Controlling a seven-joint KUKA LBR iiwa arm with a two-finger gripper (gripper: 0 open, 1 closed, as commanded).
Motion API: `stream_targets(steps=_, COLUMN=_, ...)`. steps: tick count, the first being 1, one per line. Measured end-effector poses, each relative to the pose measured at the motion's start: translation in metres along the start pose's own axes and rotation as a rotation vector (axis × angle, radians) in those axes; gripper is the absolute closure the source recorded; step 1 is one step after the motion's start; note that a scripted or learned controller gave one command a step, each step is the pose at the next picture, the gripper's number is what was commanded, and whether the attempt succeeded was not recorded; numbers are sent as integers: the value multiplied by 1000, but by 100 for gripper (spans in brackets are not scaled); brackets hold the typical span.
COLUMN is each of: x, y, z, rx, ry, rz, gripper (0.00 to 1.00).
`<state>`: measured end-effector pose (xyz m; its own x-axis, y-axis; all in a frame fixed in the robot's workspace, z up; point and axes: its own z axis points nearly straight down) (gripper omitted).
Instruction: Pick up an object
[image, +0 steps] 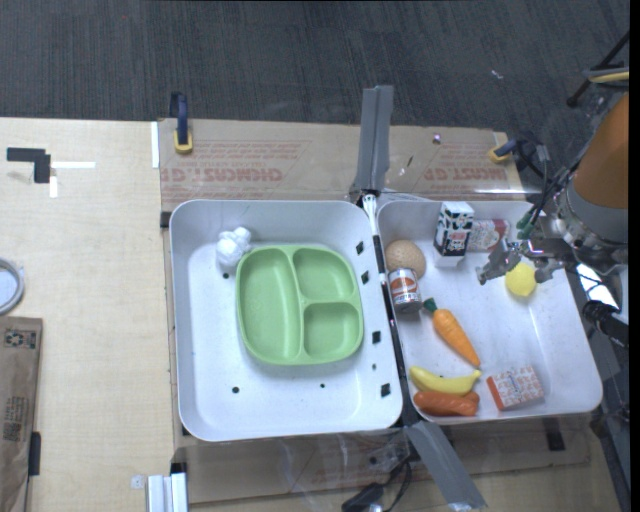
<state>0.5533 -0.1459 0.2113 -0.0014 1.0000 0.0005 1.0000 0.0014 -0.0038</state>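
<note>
a yellow lemon (521, 281) is seen in the right bin (560, 400), near its right wall, touching or just under the gripper (512, 262); whether it is clamped or merely beside the tips cannot be told; the lift is judged not yet done; a carrot (455, 337), banana (445, 379) and milk carton (455, 229) are left untouched.

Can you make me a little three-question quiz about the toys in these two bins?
1. True or false: the green plate lies in the left bin.
2. Which toy lies nearest the end effector? A carrot B lemon C banana
3. Fill in: the milk carton stands in the ____ bin.

Key: 1 true; 2 B; 3 right.
</note>
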Motion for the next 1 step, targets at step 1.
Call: stream_targets(steps=1, x=29, y=-36, z=118, rx=-2, ry=0, rz=-40, gripper=0)
